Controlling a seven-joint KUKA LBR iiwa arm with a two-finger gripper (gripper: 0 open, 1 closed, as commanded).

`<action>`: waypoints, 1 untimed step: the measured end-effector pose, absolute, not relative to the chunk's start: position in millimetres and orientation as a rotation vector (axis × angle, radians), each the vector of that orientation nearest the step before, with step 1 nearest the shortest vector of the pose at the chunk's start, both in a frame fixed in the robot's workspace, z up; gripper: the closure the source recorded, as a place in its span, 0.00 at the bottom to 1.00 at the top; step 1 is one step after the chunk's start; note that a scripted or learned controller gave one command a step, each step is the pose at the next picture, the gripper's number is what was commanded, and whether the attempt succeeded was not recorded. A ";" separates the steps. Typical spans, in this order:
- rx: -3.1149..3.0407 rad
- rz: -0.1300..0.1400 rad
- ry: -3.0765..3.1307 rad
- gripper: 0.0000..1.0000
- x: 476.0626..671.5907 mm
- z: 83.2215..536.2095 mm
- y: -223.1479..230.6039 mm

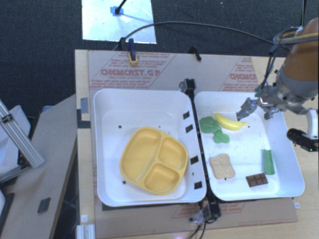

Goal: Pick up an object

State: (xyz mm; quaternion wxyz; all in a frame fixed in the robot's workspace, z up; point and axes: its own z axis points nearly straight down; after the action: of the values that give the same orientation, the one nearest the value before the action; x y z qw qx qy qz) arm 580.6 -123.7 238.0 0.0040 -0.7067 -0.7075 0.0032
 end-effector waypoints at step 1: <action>-2.219 -0.001 -2.226 0.00 583.0 244.6 -123.5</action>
State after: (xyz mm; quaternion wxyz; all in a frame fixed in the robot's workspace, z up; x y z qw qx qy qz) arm 583.0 -123.5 244.6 -0.0007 -0.7060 -0.7082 -0.0004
